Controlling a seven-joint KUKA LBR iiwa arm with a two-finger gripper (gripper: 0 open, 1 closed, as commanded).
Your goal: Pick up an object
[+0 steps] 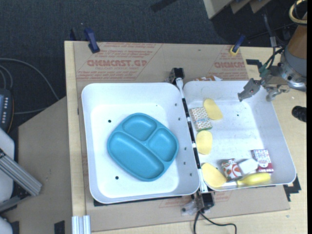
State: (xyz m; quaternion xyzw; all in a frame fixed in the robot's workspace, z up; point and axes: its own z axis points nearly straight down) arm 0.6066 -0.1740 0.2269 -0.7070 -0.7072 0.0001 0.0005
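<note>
At the near edge of the right bin lies a row of small things. There is a yellow piece in the near left corner, a red and white packet just beside it, a long yellow item against the near wall, and a small red and white patterned packet a little behind these. All of them are close together, some touching.

Farther along the left wall of this bin there is a pale yellow oval piece, then a small checked packet, and beside that another yellow piece (this one lies toward the middle of the bin floor).

In the left bin a blue divided plate rests flat, with three compartments, a little turned against the bin walls.

At the far right, the gripper hangs over the far right corner of the right bin, above its rim. The grey wrist comes in from the right edge, and one grey finger points down and to the left toward the bin floor. The fingers look spread apart, and nothing is between them. The gripper is well apart from all the objects in the bin.
</note>
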